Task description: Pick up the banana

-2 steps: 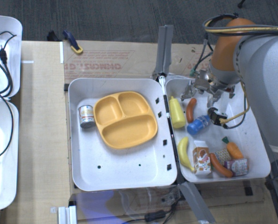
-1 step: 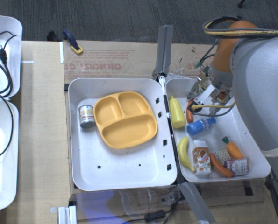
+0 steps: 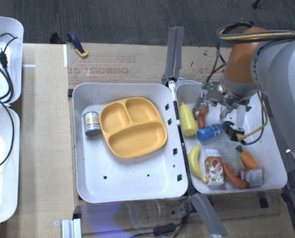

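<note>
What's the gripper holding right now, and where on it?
Cannot be told. The gripper sits in the right bin near the yellow bottle and blue bottle. The banana lies apart from it, untouched.

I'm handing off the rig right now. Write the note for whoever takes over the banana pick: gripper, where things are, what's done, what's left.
Gripper: over the back of the right bin, above the blue bottle; nothing seen between its fingers.
Banana: lying in the right bin's front left, along the left wall, beside the juice carton. The yellow bottle lies further back along the same wall; don't confuse them.
Left bin: yellow divided plate and a small can.
Done: nothing yet; banana not gripped.
Left: move the gripper forward over the banana, descend, close, lift.
</note>
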Robot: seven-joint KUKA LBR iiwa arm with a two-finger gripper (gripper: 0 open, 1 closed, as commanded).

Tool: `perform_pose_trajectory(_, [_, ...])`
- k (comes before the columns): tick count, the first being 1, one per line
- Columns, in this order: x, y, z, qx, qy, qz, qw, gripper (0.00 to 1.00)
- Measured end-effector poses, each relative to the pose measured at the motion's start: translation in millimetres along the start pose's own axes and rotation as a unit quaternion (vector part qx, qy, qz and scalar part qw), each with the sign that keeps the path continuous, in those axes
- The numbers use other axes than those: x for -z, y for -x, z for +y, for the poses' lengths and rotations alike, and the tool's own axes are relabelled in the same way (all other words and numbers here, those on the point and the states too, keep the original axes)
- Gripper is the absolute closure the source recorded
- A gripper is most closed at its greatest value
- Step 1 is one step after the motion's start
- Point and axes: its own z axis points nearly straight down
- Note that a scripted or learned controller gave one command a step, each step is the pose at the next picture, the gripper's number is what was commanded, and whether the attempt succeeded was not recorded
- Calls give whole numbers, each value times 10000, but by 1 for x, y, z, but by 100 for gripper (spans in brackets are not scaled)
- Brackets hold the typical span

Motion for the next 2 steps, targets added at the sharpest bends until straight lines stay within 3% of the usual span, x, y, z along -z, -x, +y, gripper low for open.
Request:
perform_pose_trajectory(1, [0,-4,5,-2051,8,-1,9787,0])
perform_pose_trajectory(2, [-2,-2,-11,-3761,-18,-11,9266,0])
